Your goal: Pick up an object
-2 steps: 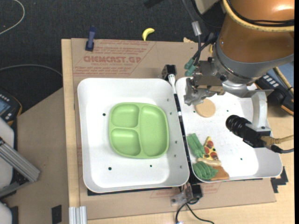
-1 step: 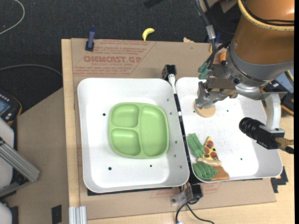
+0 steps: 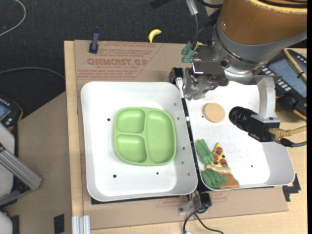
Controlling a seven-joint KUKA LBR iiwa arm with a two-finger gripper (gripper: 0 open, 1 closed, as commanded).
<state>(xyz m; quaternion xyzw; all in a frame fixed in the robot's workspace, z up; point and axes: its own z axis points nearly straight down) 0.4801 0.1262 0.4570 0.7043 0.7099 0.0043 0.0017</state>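
Bench w/ two white bins: gripper (image 3: 197, 89) hovers at right bin (image 3: 273, 172) far edge, jaw state can't tell, approach step; next: descend onto cookie (image 3: 214, 112).

bench (image 3: 78, 130) bearing two white bins (image 3: 97, 130)

A round, flat tan cookie (image 3: 214, 112) lies in the right white bin (image 3: 273, 172), toward its far left corner. A toy pizza slice (image 3: 219, 156) with red and yellow toppings lies flat near the bin's near left corner, just beside green leafy toy vegetables (image 3: 207, 165). A divided light-green plastic plate (image 3: 145, 135) lies flat, centred in the left white bin (image 3: 97, 130).
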